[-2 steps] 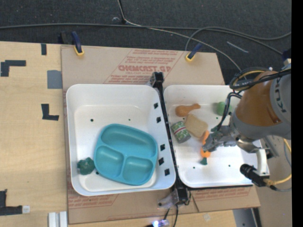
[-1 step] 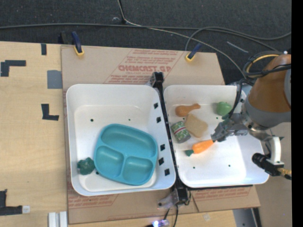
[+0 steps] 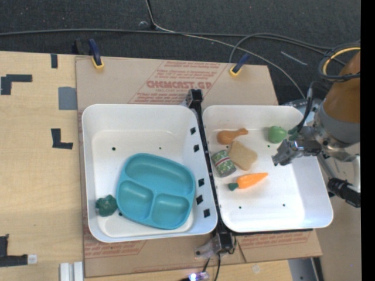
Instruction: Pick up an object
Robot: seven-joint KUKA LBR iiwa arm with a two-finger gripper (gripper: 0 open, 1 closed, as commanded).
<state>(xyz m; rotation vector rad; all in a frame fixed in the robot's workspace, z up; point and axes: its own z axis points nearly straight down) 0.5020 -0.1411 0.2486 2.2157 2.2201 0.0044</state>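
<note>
Your end effector [image 3: 285, 155] hovers over the right bin [image 3: 304, 206]; grip state, probably can't tell. The carrot [image 3: 252, 180] lies nearly left-right, green top pointing left.

A single fixed camera hangs above the bench [image 3: 35, 157] and looks down on it at a slant, far enough off to take in both white bins whole. The left bin [image 3: 94, 122] and the right bin [image 3: 310, 209] sit side by side across the middle of the picture, on a cardboard sheet [image 3: 176, 84]. Beyond the far edge of the bench, dark carpet [image 3: 70, 7] with loose cables [image 3: 176, 31] runs along the top. The arm [image 3: 343, 107] comes in from the right edge, level with the right bin, and is cut off by the frame there.
</note>
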